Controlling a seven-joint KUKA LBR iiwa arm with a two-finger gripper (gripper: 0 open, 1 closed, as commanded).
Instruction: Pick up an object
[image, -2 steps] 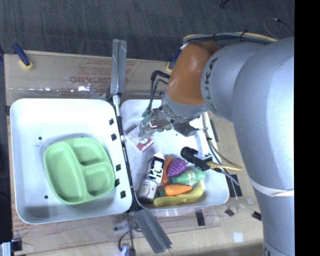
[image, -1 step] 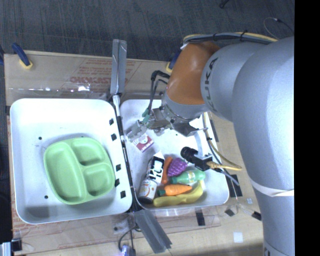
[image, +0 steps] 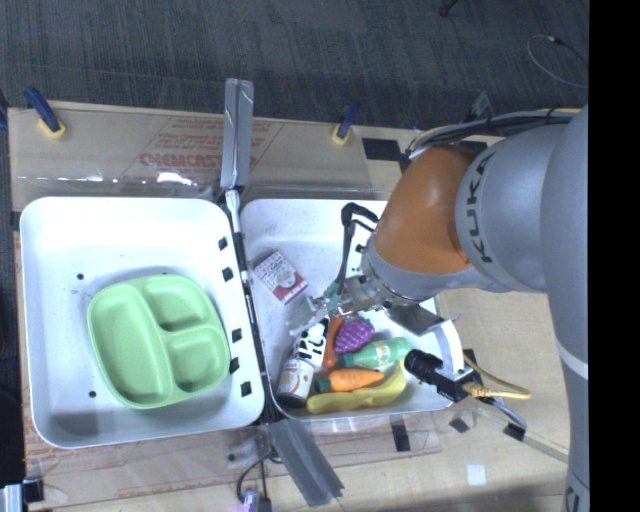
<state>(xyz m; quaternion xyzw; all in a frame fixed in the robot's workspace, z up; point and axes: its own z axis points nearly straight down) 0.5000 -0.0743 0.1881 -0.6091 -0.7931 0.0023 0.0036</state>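
My gripper (image: 335, 300) hangs low over the right bin (image: 300, 225), just above a pile of toy food. The pile holds purple grapes (image: 355, 335), an orange carrot (image: 355, 380), a yellow banana (image: 360, 398), a green bottle (image: 385, 353), a small can (image: 294, 380) and a black-and-white item (image: 313, 347). A small red and white packet (image: 279, 276) lies apart, to the upper left of the gripper. The fingertips sit beside the grapes and a thin orange piece (image: 331, 343). Nothing is seen between the fingers.
The left bin (image: 60, 230) holds a green divided plate (image: 160, 340). A metal divider (image: 237, 140) runs between the two bins. The arm's orange band (image: 430, 220) covers the right bin's far right side.
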